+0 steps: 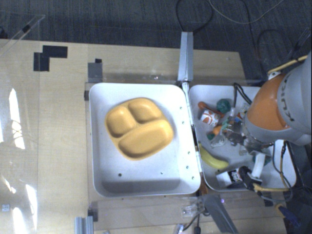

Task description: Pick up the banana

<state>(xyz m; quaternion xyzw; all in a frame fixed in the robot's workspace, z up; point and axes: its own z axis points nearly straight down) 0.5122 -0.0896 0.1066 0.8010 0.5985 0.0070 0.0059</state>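
Observation:
The yellow banana point(213, 159) lies in the right bin point(273, 183), near its left wall and toward the front. The arm's grey body with its orange band point(267, 108) leans over the right half of that bin. My gripper point(233, 134) reaches down into the pile of small items just above and to the right of the banana, apart from it. The arm's wrist hides much of the gripper.
A yellow three-part tray point(139, 127) sits in the left bin point(146, 179). The right bin holds a red and white can point(208, 116), a teal object point(224, 105), an orange piece point(216, 129) and a black and white item point(236, 175). Cables trail past the arm.

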